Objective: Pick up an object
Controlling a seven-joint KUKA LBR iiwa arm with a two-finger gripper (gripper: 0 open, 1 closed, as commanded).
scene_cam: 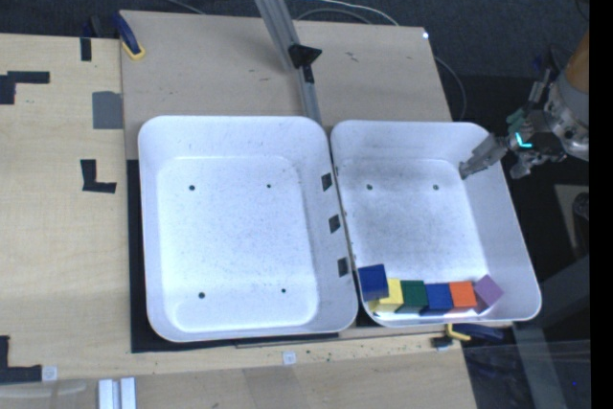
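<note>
Several small blocks lie in a row along the near edge of the right bin (498, 206): a blue block (372, 280) on a yellow block (388, 296), then a green block (413, 293), another blue block (439, 296), an orange block (462, 294) and a purple block (488, 289). My gripper (498, 160) hangs over the right bin's far right rim, well away from the blocks. Its two fingers stand spread apart with nothing between them.
The left bin (153, 206) sits beside the right one. A grey metal pole (273, 5) slants across the bench behind the bins. A blue and yellow clamp (128, 35) lies at the far left, another clamp (469, 334) at the near edge.
</note>
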